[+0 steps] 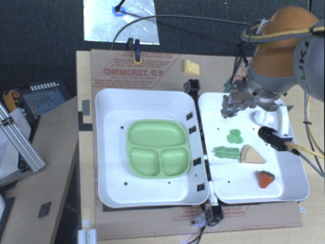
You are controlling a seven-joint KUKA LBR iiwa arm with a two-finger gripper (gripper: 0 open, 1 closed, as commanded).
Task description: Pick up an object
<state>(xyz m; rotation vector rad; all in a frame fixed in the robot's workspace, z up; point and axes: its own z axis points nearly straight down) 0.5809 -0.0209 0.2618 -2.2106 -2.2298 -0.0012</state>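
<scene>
Hovering over the far part of the right-hand shallow white bin [299,187], the grey two-finger gripper [229,109] hangs from the grey arm with the orange band [282,32], which reaches in from the right. Whether the gripper is open or closed cannot be told at this resolution, and no object is visible in its grasp. The candidate objects lie loose on the floor of the right bin, nearer than the gripper: a small green round-lobed toy piece [234,135] just near of the gripper, a green elongated ridged toy vegetable [226,152] beyond that, a tan wedge-shaped toy slice [251,155] touching the vegetable's right end, and a red strawberry-shaped toy [265,179] nearer still and apart from the others. A small white object [260,118] lies to the right of the gripper, partly hidden. The left-hand white bin [109,187] holds a pale green three-compartment plastic tray [157,147], probably a destination rather than a pick target. The green round-lobed piece appears the most accessible target, since it lies closest and stands clear of its neighbours.
</scene>
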